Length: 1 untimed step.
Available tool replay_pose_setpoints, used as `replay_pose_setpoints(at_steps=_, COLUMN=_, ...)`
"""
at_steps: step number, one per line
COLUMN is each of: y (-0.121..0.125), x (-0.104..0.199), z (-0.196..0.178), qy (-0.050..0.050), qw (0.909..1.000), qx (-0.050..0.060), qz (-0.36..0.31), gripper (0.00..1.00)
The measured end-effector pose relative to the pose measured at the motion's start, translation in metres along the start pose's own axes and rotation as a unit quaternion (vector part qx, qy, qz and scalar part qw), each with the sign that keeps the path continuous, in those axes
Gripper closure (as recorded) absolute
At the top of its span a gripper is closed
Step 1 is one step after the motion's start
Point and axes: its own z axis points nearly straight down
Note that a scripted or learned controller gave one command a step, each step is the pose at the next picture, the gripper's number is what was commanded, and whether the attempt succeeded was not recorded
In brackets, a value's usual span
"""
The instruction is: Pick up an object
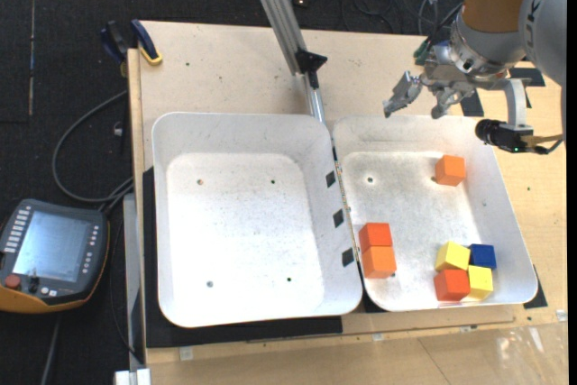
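Observation:
My gripper (420, 101) hangs above the far edge of the right bin (410, 132), with its two fingers spread apart and nothing between them. In that bin lie several blocks. A small orange block (450, 169) sits near the far right, below and to the right of the gripper. Two orange blocks (377, 248) stand together near the bin's left wall. At the near right corner a yellow block (453, 255), a blue block (482, 255), a red-orange block (452, 284) and another yellow block (480, 281) cluster together.
The left bin (239, 212) lies beside the right one. A slanted metal pole (279, 13) ends at the far edge between the bins. A teach pendant (50, 252) rests on the floor at left. A blue-and-yellow clamp (144, 43) sits at the bench's far left corner.

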Motion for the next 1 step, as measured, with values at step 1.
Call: replay_pose_setpoints(at_steps=1, y=-0.0978, x=-0.0819, z=-0.0102, qy=-0.001, qw=1.0, qx=0.0, qz=0.006, gripper=0.0)
